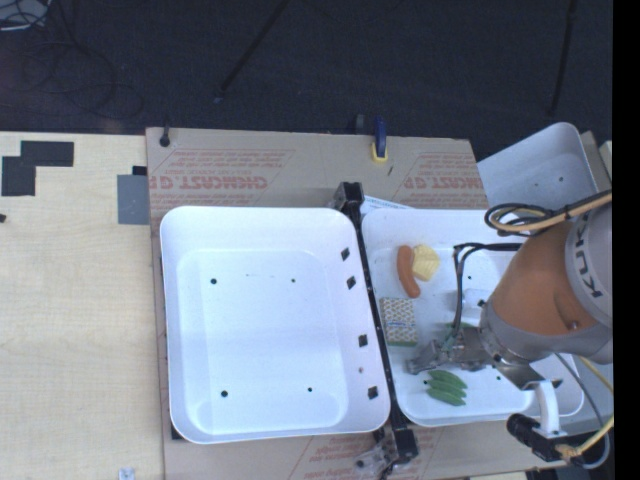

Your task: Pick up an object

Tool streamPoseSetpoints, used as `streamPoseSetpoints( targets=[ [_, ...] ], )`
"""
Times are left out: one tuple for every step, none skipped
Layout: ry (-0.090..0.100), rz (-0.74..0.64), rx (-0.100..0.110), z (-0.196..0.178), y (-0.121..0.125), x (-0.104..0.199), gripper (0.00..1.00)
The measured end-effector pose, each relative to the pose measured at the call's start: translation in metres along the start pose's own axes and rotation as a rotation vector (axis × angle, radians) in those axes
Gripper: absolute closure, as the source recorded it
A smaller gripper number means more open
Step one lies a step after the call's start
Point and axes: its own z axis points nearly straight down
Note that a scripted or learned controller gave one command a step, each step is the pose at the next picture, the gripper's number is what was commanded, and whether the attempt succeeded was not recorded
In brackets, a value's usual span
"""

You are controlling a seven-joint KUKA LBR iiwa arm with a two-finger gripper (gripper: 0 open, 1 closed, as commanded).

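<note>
A single overhead camera looks down at a slant on a bench covered by a brown cardboard sheet [300, 168] with red printed lettering. Two shallow white bins sit side by side on it, touching along a row of black clips.

The left bin [180, 268] is the larger in view. The right bin [385, 233] holds several small objects. Near its top lie an orange sausage-shaped toy [408, 271] and, just beside it on the right, a pale yellow piece like a corn cob [427, 261]. Below them, close to the bin's left wall, rests a small box with a checked pattern [399, 320]. Nearer the bin's lower edge lies a green pea-pod-shaped toy [447, 387].

The grey arm with its orange band [535, 293] reaches in from the right, above the right bin. Its gripper [432, 356] hangs low between the checked box and the green pod, just above the pod. Its metal fingers look slightly parted, with nothing visibly between them. Black cables loop over the arm.
</note>
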Motion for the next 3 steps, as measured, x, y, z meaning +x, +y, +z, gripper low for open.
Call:
streamPoseSetpoints(
  targets=[
    [0.002, -0.001, 0.001, -0.004, 0.011, 0.032, 0.0],
    [0.0, 0.003, 0.001, -0.015, 0.011, 0.03, 1.0],
    [0.002, -0.009, -0.014, -0.11, 0.113, 0.105, 1.0]
  ],
)
